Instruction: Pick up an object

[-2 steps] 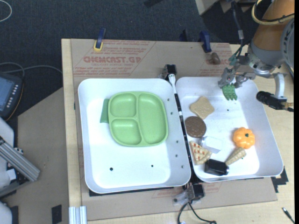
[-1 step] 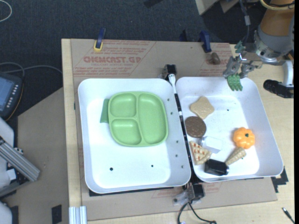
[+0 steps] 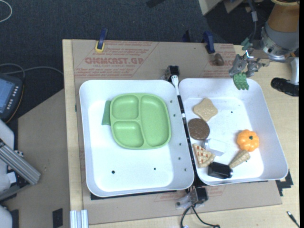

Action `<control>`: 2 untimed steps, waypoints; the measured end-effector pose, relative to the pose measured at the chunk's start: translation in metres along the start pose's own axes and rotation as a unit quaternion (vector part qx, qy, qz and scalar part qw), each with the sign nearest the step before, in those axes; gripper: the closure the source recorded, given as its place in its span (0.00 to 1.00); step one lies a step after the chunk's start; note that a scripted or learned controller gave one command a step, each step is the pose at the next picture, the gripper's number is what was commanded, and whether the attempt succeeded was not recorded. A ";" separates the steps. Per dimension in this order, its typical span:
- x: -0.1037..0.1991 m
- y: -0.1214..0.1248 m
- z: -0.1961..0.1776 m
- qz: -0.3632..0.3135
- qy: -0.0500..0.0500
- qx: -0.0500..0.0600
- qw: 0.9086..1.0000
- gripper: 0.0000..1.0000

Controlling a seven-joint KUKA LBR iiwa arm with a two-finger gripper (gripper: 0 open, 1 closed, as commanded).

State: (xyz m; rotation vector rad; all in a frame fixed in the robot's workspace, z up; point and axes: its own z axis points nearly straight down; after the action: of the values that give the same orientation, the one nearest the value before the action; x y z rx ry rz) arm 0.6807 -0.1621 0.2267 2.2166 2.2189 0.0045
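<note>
Here, the scene read as follows.

Gripper: the gripper (image 3: 243, 69) hung over the far edge of the right bin (image 3: 270, 127), near that bin's far right corner, with the grey arm (image 3: 280, 30) rising away toward the bench's far right corner.
Grip: a small green ridged piece (image 3: 242, 81) sat between the fingers, which were closed on its upper end; its lower part hung free just above the bin's rim.
Nearest in the right bin: a tan cracker-shaped piece (image 3: 205, 109) lay toward the far left part of the bin, with a round brown disc (image 3: 198, 128) just beside it on the near side.
Right side of that bin: an orange pumpkin (image 3: 248, 140) sat near the right wall, and a cone-shaped piece (image 3: 240, 158) lay just on its near side.
Near edge of that bin: a waffle-patterned slice (image 3: 203, 155) lay against the left wall, a black block (image 3: 220, 170) lay close to the near rim, and a flat white piece (image 3: 214, 147) lay between the slice and the cone.
Left bin: the left bin (image 3: 95, 165) held a green divided tray (image 3: 140, 120) in its far half.
Bench: the bench (image 3: 76, 61) carried both bins side by side, touching along their inner rims, with a yellow clamp (image 3: 100, 42) on its far edge.
</note>
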 end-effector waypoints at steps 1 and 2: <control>0.054 -0.006 0.010 -0.002 0.002 0.004 1.000 1.00; 0.114 -0.015 0.015 -0.002 0.002 0.004 1.000 1.00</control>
State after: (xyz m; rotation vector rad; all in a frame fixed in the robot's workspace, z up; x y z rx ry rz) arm 0.6653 -0.0481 0.2111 2.2178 2.2300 -0.0012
